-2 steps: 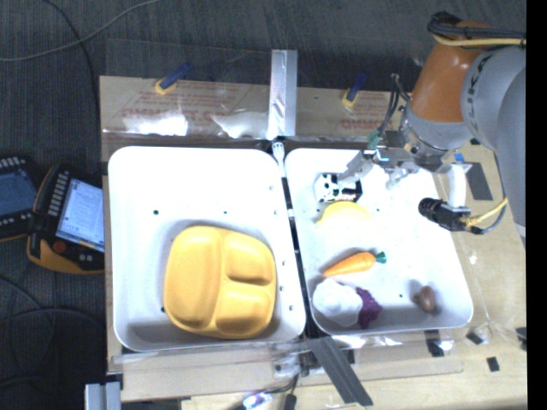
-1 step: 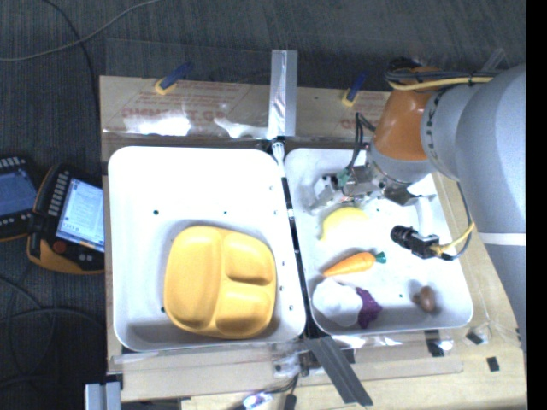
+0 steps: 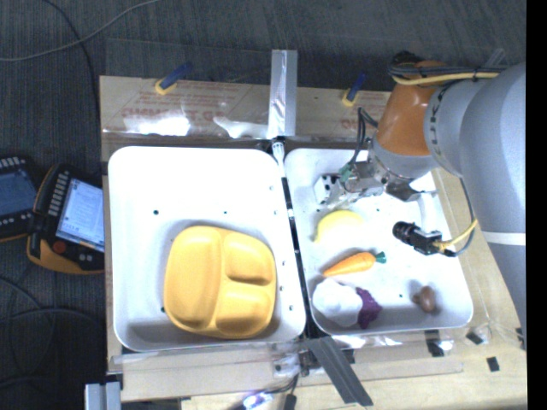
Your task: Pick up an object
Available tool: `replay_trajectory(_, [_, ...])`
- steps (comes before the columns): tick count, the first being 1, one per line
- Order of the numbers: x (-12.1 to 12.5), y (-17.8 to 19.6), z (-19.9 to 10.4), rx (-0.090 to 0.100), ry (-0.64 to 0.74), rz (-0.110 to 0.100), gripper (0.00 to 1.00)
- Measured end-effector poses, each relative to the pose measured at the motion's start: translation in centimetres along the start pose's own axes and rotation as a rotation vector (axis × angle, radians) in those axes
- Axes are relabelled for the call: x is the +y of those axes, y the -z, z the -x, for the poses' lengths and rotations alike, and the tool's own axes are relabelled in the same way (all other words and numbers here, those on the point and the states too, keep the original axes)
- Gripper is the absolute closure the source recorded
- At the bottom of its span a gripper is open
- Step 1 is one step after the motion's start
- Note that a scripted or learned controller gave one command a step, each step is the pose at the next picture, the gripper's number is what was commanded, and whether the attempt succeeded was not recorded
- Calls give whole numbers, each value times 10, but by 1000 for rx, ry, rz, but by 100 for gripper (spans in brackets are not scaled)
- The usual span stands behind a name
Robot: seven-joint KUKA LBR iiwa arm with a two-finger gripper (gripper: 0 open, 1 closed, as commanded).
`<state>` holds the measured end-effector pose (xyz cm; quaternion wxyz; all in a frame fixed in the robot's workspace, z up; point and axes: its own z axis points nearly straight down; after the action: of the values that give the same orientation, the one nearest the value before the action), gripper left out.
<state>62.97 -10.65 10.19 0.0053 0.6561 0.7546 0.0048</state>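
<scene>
1. Yellow plastic fills much of the left bin: a large divided tray lies in its lower middle, two compartments facing up.
2. Grey with an orange band, the arm reaches in from the right and bends down over the upper part of the right bin.
3. At its tip the end effector hangs low over the upper left of the right bin, just above a pale yellow, lemon-like object.
4. Its opening cannot be told from this angle, and nothing can be seen gripped in it.
5. Below the yellow object lies a toy carrot, orange with a green tip, slanting up to the right.
6. Near the bin's front wall sits a white rounded object, with a purple piece touching its right side.
7. A small brown object rests by itself toward the lower right corner of that bin.
8. A black cylindrical part with a yellow cable hangs near the arm, to the right of the carrot.
9. Left of the tabletop, on the dark carpet, lies a handheld pendant with a lit screen.
</scene>
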Motion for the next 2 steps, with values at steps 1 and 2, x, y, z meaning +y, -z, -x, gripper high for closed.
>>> replay_trajectory(1, [11, 50, 21, -2, -212, -14, 100])
replay_trajectory(2, [11, 50, 21, -2, -212, -15, 0])
